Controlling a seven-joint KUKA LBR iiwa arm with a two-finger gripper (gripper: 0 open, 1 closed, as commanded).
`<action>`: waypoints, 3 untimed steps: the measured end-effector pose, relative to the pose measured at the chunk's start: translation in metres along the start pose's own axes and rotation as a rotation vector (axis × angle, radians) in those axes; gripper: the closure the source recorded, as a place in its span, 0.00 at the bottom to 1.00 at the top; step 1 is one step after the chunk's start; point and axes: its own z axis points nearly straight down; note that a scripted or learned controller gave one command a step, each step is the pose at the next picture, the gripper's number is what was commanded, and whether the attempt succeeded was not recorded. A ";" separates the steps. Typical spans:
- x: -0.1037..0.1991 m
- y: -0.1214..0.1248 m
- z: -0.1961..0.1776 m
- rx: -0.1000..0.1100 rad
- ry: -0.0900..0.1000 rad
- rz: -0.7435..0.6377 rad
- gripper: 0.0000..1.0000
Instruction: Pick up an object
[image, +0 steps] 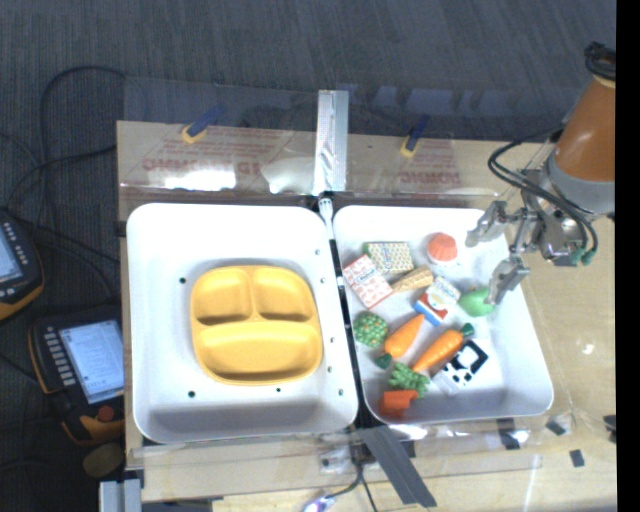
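My gripper (498, 252) hangs over the right bin's (520, 395) far right side, fingers spread and nothing between them. One fingertip (506, 277) sits just above a small green ball-like toy (477, 301). Toy food lies in this bin: a red tomato (441, 246), two orange carrots (404, 335) (438, 349), a green round piece (370, 328), a red-and-white box (367, 280), a green-patterned packet (390, 256), a small carton (436, 298), a black-and-white tag (464, 362).
The left bin (160, 400) holds a yellow divided plate (257, 322). A metal divider post (331, 140) stands at the back between the bins. Cables run along the arm at right. Handheld controllers lie off the bench on the left.
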 end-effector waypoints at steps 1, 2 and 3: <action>0.038 0.009 0.133 0.003 -0.008 -0.027 0.00; 0.052 0.057 0.140 0.006 -0.027 -0.011 0.00; 0.091 0.087 0.140 0.005 -0.034 0.079 0.00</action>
